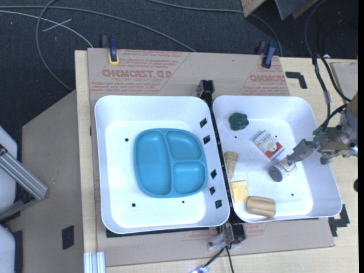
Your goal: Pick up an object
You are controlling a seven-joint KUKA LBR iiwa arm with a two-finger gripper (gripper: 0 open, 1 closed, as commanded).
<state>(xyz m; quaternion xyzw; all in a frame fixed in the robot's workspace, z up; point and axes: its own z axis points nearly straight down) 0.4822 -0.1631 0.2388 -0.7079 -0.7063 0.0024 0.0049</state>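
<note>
From above, my arm [335,138] reaches in low over the right bin [304,110], wrist angled down toward its middle. My gripper [284,166] sits beside the small red-and-white box [267,144], with a grey cylindrical thing [276,173] at its tip; whether I am open or closed on it, I cannot tell. Left of the box lie a dark green lump [238,120], a tan cone [231,162], a yellow wedge [239,190] and a tan roll [261,206]. Further left, the other bin [114,112] holds a blue divided plate [170,162].
</note>
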